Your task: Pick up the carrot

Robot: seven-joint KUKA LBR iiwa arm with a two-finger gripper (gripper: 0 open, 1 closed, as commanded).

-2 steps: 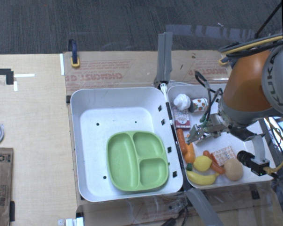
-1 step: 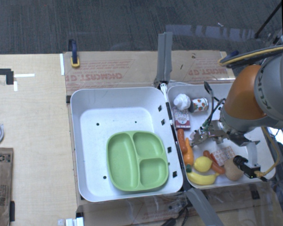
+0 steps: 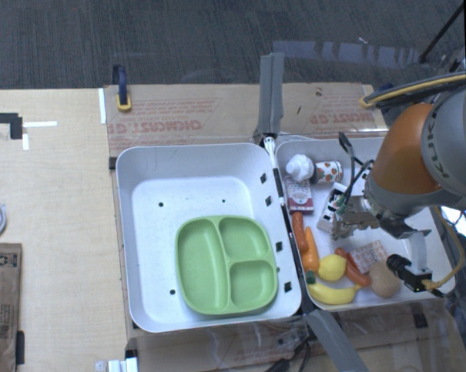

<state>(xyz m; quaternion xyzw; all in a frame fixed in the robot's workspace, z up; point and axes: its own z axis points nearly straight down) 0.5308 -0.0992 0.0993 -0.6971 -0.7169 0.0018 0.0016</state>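
Observation:
The carrot (image 3: 300, 234) is a long orange piece lying along the left wall of the right bin (image 3: 354, 141), pointing toward the front. My gripper (image 3: 342, 227) hangs over the middle of that bin, a short way right of the carrot and apart from it. The grey arm with its orange band (image 3: 405, 158) comes in from the right and covers part of the bin floor behind it.
Around the carrot lie a yellow lemon (image 3: 332, 267), a banana (image 3: 332, 294), a red-orange vegetable (image 3: 355, 268), a brown potato (image 3: 384, 281), a red packet (image 3: 298, 194), a white bulb (image 3: 299, 167) and a small can (image 3: 328, 171). The left bin (image 3: 143, 247) holds a green divided plate (image 3: 225, 263).

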